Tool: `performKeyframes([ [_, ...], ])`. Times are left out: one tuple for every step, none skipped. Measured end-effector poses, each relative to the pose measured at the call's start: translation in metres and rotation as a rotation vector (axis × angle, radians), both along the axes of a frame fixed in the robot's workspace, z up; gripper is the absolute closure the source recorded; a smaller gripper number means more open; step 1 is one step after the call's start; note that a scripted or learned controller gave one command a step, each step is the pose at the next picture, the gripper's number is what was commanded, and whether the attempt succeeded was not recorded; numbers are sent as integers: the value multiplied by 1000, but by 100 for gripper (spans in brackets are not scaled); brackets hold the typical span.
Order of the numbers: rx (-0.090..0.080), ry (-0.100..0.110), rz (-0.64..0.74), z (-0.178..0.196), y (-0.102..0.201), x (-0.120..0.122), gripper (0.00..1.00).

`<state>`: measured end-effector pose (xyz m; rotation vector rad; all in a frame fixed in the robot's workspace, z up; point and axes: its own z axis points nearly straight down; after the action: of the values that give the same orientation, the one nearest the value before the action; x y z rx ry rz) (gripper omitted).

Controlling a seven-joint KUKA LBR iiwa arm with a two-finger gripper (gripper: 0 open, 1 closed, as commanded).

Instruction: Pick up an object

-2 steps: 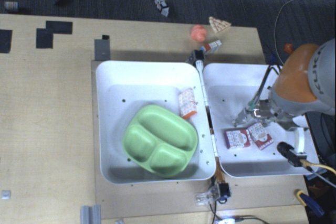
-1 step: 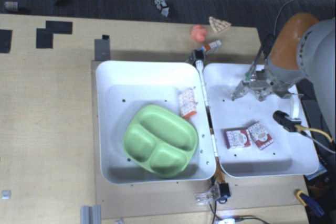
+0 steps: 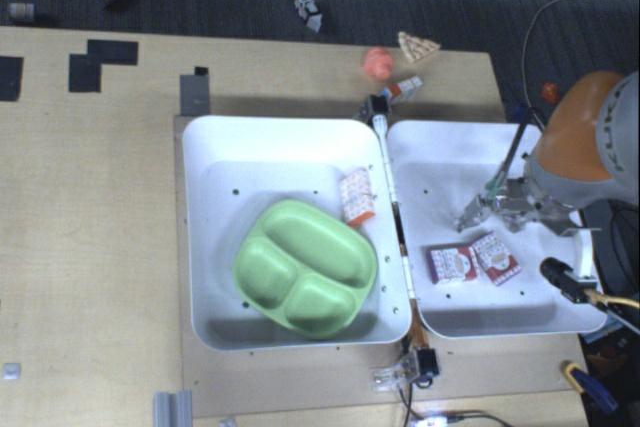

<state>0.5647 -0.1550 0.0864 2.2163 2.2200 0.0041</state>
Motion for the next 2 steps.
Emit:
performKeyframes([
  [0, -1, 1, 0, -15, -10, 0],
  [-1, -8, 2, 12, -15, -8, 100],
])
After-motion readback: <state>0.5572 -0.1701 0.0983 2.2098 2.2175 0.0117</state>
